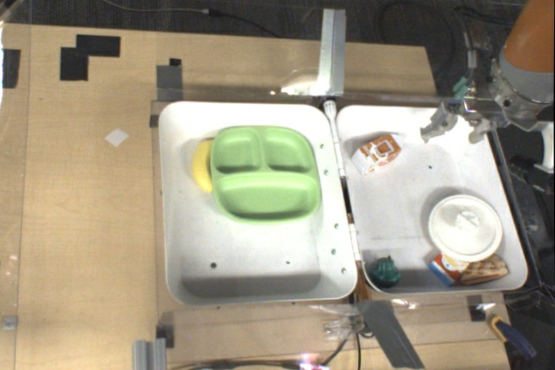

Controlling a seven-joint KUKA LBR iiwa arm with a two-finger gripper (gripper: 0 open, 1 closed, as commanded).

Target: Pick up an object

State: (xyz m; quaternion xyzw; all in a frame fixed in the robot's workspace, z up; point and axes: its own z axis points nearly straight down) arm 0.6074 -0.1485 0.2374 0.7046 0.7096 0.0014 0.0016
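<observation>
Snack packet [379, 151] lies at eight o'clock from the gripper [456, 124], whose fingers hang spread and empty over the right bin [408, 212].

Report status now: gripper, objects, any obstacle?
Two-finger gripper open, above right bin's far edge, holding nothing. Nearest: small orange-white packet. Path clear.
</observation>
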